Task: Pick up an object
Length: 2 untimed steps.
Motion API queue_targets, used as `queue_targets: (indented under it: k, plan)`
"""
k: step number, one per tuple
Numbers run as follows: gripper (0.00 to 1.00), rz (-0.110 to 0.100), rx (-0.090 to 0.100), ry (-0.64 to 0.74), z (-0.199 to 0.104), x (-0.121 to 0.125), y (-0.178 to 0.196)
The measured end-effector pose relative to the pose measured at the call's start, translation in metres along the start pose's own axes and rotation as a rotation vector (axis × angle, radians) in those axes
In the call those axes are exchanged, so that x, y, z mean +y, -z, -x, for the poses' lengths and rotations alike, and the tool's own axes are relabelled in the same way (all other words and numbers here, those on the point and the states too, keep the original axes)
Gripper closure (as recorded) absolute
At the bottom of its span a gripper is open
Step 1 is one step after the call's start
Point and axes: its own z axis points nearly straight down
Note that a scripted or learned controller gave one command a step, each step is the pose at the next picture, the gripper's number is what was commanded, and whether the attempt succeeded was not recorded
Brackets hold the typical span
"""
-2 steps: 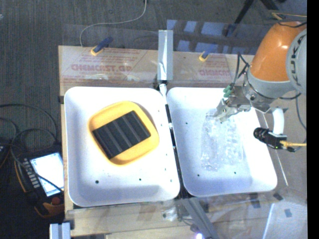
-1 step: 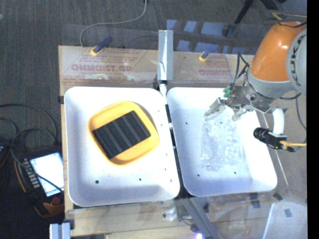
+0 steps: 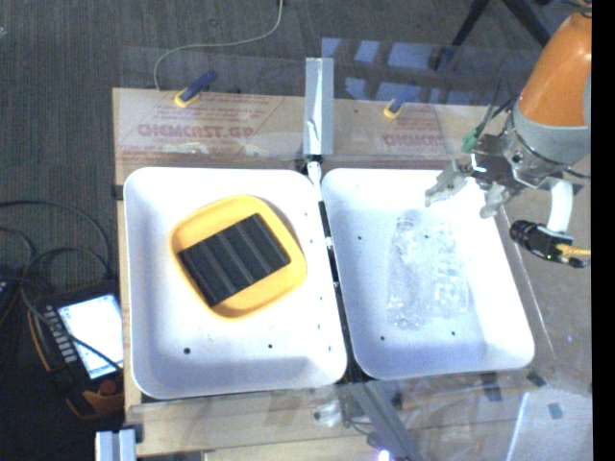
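Note:
A yellow dish-shaped object with a black ribbed insert (image 3: 238, 254) lies tilted in the left bin (image 3: 154, 353). A clear plastic bottle (image 3: 426, 272) lies flat in the right bin (image 3: 500, 344), hard to make out against the white floor. My gripper (image 3: 468, 190) hangs above the right bin's far right corner, its two pale fingers spread apart with nothing between them. It is up and to the right of the bottle, not touching it.
A metal divider post (image 3: 315, 113) stands at the back between the bins. Blue and yellow clamps (image 3: 195, 87) sit on the cardboard backboard. Cables and a device (image 3: 82, 329) lie on the floor at left.

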Motion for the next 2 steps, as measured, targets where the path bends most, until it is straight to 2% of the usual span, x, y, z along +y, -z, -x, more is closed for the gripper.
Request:
queue_targets:
  k: [1,2]
  plan:
    - [0.0,0.001,0.003,0.374,-0.045,-0.017,-0.012]
    - [0.0,-0.001,0.002,0.121,-0.021,-0.004,-0.039]
